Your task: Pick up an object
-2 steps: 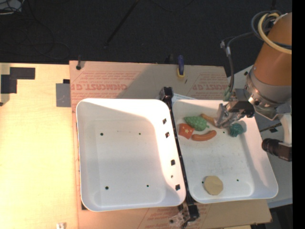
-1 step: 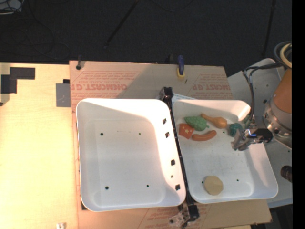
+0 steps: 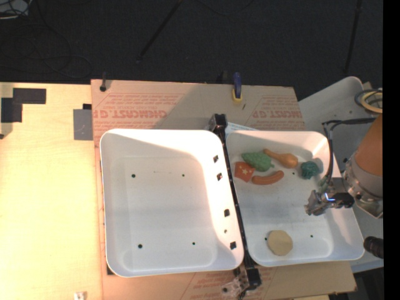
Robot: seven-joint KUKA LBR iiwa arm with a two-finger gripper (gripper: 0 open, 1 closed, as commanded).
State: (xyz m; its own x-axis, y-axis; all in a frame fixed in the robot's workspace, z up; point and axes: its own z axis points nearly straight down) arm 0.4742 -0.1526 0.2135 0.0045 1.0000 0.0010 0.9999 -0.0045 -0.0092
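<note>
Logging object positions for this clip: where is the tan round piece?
The tan round piece lies near the front edge of the right bin, apart from the other items.

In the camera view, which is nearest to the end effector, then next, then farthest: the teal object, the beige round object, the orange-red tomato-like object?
From the end effector:
1. Teal object, just behind it near the right wall.
2. Beige round object, at the bin's front.
3. Orange-red tomato-like object, by the divider, on the left.

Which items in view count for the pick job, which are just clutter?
Job:
- gripper
- green toy
- carrot
- red sausage
- orange-red piece
- teal lump
- tan disc

Lying about:
- blue clamp
- cardboard sheet
- left bin
</note>
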